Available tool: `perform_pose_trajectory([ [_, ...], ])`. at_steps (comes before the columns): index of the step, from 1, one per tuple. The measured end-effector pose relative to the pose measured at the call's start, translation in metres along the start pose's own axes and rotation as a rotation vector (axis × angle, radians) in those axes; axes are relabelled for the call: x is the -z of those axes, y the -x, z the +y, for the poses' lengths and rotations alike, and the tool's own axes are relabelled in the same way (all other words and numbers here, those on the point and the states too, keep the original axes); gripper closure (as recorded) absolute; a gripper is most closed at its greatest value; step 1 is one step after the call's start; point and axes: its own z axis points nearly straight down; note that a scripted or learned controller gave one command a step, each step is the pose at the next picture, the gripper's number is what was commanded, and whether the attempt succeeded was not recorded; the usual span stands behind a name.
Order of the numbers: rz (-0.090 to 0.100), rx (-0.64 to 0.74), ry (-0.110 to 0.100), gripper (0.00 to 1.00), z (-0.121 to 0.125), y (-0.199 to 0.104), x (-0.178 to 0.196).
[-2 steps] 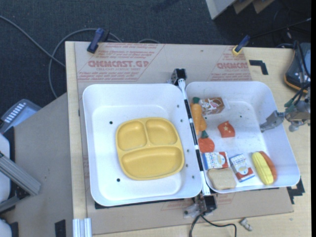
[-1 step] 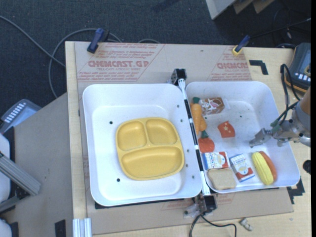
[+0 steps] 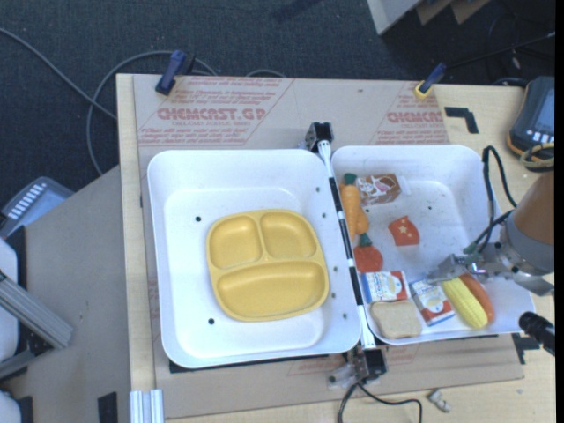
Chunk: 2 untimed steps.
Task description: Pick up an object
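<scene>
At the near edge of the right bin (image 3: 458, 161) a slice of bread (image 3: 396, 321) is seen, with small printed packets (image 3: 385, 284) just behind it and a yellow corn cob (image 3: 469, 302) lying slantwise beside them, an orange-red piece touching its far side. The loose items are crowded toward the near and left parts of this bin — presumably tipped in as pick targets. The gripper (image 3: 460, 263) is set low over the bin, just beside the corn's far end, reached in from the right; whether anything is pinched there cannot be told, nor how the tool is set. The corn is judged the likeliest target, being closest: bright yellow, elongated, rounded, probably smooth plastic that could roll. Farther back, a red tomato-like piece (image 3: 368, 258), a red block (image 3: 404, 232) and an orange carrot (image 3: 352, 208) along the dividing wall are found, and a printed packet (image 3: 379, 187) beyond. In the left bin (image 3: 176, 174) a yellow divided tray (image 3: 266, 263) is laid flat — kept apart, well away from the gripper.
</scene>
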Motion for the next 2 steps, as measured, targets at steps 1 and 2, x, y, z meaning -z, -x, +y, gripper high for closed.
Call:
perform_pose_trajectory([
  [1, -0.003, -0.002, 0.002, 1.00, 0.000, 0.001, 0.009],
  [2, 0.001, 0.001, -0.005, 1.00, 0.066, -0.076, 0.039],
])
